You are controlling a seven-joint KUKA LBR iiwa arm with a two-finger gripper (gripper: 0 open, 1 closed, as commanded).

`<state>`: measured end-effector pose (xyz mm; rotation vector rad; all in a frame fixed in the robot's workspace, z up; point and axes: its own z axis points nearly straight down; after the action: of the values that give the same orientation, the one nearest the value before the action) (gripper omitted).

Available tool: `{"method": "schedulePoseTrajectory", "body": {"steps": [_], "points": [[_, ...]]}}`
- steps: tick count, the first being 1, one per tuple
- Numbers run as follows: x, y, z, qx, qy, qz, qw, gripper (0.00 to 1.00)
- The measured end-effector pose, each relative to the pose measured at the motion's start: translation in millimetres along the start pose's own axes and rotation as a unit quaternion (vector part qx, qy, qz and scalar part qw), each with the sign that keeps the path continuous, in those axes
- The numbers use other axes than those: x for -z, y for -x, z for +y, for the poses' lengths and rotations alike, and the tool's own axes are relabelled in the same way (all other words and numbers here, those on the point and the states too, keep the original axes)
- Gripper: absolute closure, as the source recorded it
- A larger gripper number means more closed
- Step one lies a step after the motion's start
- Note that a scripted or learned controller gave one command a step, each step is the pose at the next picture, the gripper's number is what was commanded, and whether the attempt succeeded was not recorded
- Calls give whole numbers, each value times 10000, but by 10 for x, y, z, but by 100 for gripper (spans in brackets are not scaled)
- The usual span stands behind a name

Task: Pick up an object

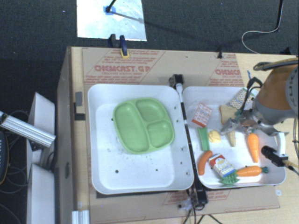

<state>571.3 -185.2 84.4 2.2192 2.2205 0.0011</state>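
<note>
Green plate point(142, 125) fills left bin point(100, 171); claw point(231, 127) seemingly over toy food.

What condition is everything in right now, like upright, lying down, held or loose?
Green divided plate: flat in the left bin, nothing on it.
Hand: low over the right bin; grip unclear.
Upright carrot: lying loose, pointing away.
Carrot with green top: lying sideways by the front wall.
Sausage: lying loose.
Red-and-white packet: lying flat.

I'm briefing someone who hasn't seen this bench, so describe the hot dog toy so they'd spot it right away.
Look in the right white bin, on its left side near the divider. The hot dog lies just below the green stick and left of the small carton. It is orange-red, rounded at both ends, and lacks the carrots' green tops.
</note>
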Motion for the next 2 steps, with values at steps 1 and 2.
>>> {"method": "schedulePoseTrajectory", "body": {"steps": [1,2], "points": [[108,0,9,4,12,-1,10000,100],[1134,-1104,-662,19,5,11,10000,100]]}}
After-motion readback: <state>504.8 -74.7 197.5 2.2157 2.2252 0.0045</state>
